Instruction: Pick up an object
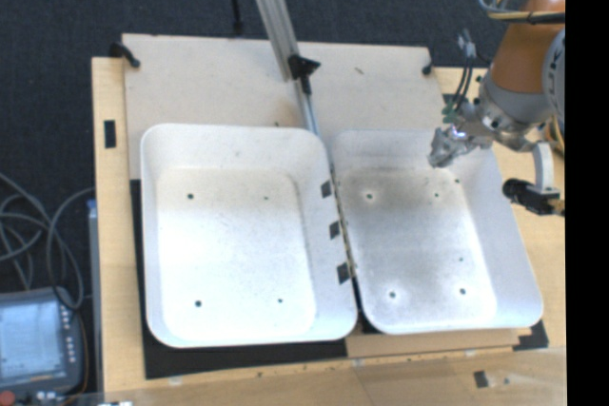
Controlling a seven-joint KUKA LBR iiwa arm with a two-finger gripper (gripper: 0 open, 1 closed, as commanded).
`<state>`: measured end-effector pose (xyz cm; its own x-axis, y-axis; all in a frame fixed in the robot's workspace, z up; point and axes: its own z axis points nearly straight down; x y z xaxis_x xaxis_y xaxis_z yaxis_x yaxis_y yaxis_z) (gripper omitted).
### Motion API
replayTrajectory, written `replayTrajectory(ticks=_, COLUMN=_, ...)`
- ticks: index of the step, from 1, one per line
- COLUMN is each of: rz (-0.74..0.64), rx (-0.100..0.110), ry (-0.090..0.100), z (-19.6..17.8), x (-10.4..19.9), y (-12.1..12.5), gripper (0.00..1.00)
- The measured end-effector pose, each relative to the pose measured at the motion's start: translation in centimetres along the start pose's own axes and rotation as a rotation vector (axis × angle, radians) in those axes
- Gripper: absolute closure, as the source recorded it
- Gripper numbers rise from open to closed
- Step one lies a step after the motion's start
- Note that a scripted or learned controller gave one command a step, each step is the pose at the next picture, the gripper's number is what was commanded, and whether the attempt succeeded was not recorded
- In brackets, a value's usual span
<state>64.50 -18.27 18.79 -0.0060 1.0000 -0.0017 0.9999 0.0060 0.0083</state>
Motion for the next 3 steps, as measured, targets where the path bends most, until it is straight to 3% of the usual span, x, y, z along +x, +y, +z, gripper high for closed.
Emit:
replayTrajectory(ticks=1, rz=-0.001, rx=0.0, ry=0.0, z=-5.5, x=-0.1, y=0.2, gripper=1.0)
replayTrajectory(ticks=2, rz=-0.004, rx=0.003, ry=0.001, z=-8.1, x=-0.3, y=0.3, gripper=1.0)
replayTrajectory(ticks=3, rz=0.0, rx=0.007, ry=0.001, z=-7.3, x=5.6, y=-0.1, gripper=1.0)
